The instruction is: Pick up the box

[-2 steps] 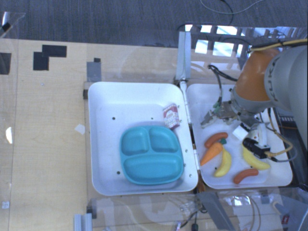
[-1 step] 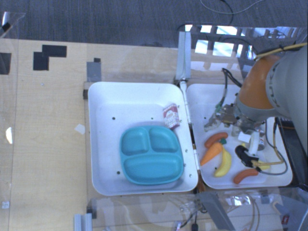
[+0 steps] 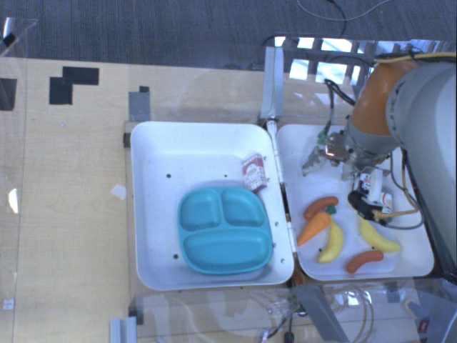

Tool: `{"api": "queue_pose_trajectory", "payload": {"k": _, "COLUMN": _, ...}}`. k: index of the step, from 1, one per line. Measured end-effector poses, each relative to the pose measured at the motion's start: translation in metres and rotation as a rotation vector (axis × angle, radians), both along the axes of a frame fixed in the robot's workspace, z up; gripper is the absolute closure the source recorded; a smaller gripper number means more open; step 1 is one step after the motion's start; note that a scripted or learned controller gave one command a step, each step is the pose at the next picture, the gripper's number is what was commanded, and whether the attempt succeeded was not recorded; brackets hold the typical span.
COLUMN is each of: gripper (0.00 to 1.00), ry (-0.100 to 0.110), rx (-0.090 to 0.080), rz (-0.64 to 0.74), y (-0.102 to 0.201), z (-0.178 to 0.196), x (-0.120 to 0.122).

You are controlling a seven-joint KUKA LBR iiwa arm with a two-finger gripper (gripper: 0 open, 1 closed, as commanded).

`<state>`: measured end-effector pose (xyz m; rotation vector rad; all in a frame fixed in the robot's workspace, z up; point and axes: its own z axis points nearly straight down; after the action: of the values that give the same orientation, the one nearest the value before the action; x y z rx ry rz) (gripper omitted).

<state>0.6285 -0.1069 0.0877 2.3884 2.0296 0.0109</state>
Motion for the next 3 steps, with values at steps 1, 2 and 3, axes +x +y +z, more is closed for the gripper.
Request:
{"api": "queue_pose_trajectory", "payload": {"k": 1, "gripper": 1.00, "ry": -0.007, "rx": 0.000, "rz": 0.007, "y": 0.002, "z": 0.013, "x": 0.003}}
{"api": "queue_pose_trajectory", "payload": {"k": 2, "gripper": 1.00, "ry": 0.003, "rx": 0.003, "rz": -0.247, "y": 0.091, "z": 0.133, "x": 0.015}}
{"api": "queue_pose_trajectory", "payload": {"k": 3, "gripper": 1.00, "ry": 0.005, "rx": 0.001, "rz": -0.137, "y": 0.033, "z": 0.131, "x": -0.051}}
